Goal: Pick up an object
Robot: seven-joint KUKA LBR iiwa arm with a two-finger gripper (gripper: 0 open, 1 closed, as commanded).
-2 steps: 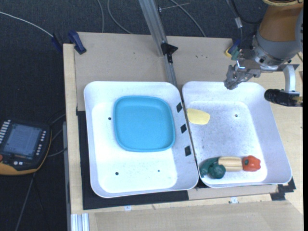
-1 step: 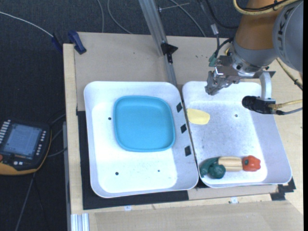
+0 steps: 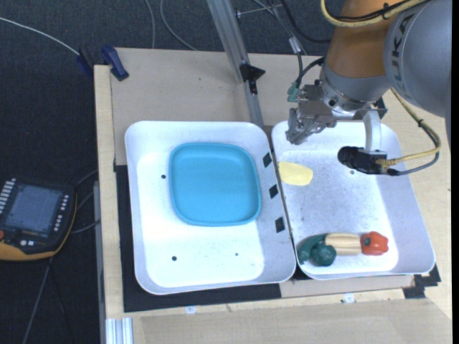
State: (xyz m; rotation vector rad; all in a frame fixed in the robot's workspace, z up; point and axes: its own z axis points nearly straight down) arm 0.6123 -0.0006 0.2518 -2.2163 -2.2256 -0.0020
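Hovering at the right bin's (image 3: 412, 213) eleven o'clock, your gripper (image 3: 297, 133) has metal fingers pressed together above a flat yellow piece (image 3: 295, 173).

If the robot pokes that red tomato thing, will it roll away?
Probably only a little. The tomato looks round, so it may roll, but it sits against the bin wall with a tan stick touching it. It looks like a smooth toy, so perhaps slippery for the pincer.
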